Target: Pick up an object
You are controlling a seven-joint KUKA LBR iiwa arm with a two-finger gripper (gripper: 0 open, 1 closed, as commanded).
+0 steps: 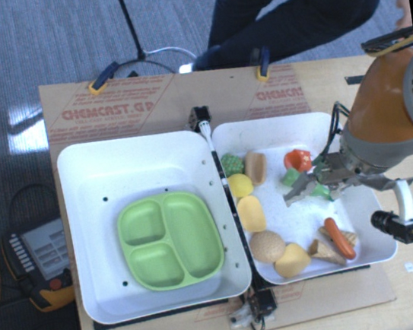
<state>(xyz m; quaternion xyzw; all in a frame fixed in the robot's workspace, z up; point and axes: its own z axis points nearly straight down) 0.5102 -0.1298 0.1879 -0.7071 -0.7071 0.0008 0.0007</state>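
My gripper point(303, 185) hangs low in the right bin point(262, 133), reaching in from the right below the orange band of the arm point(382, 107). It is over a green toy piece point(294, 176) that shows on either side of it. A red tomato-like toy point(296, 160) lies just behind the gripper. Left of it are a yellow lemon point(240, 186) and a pale yellow piece point(251, 213). I see nothing clearly held.
The right bin also holds a green leafy toy point(231, 163), a brown roll point(255, 167), a tan bun point(267, 246), a yellow lump point(291, 261) and an orange-red carrot point(339, 238). A green sectioned plate point(171, 238) lies in the left bin point(92, 170).
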